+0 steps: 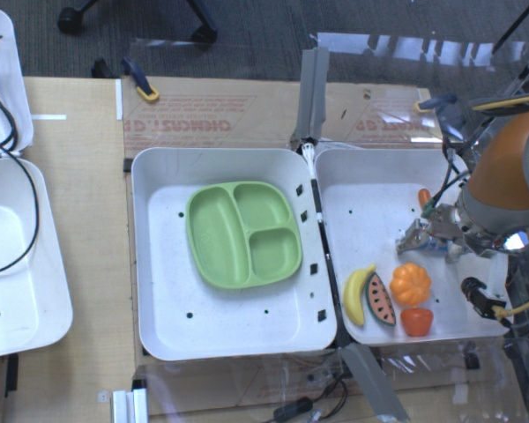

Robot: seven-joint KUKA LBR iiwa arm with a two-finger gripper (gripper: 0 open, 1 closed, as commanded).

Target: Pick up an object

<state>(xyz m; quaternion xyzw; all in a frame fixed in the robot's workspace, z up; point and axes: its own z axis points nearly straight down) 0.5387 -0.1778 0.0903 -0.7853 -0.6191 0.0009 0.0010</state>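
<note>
In the right bin point(370, 179) lie a yellow banana point(355, 294), a watermelon slice point(381, 300), an orange pumpkin-shaped toy point(411, 283) and a red tomato-like piece point(415, 322), all near the front. A small orange carrot-like piece point(424, 198) lies further back. My gripper point(430, 239) is low in the right bin, just behind the pumpkin toy and in front of the carrot piece. Something bluish sits under its tip, too small to identify.
The left bin point(159, 263) holds a green divided plate point(244, 233). A metal divider post point(313, 95) rises between the bins at the back. Cables and the arm's body point(502, 174) crowd the right edge. A white tray with black cords point(9, 236) sits at far left.
</note>
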